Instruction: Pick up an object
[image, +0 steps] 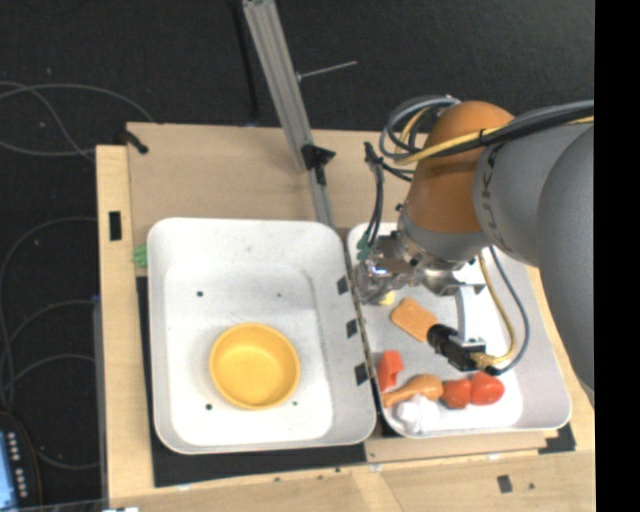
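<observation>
Gripper (376, 272) low over upper left of right bin (525, 400); its opening cannot be told. Nearest candidate: orange block (411, 317), lying flat just lower right of gripper. Likely light, stiff, smooth; take across narrow sides.

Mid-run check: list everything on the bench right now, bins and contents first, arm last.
Left bin: 1, white, left on bench
Right bin: 1, white, right, under the arm
Bowl: 1, yellow, left bin
Flat block: 1, orange, right bin, middle
Small piece: 1, red-orange, by right bin's left wall
Tan piece: 1, orange-tan, right bin, front
Red lump: count unclear, red, beside tan piece
White lump: 1, white, front edge
Rail: 1, grey metal, behind bins
Arm: 1, grey, from right
Gripper: 1, over right bin's back left
</observation>
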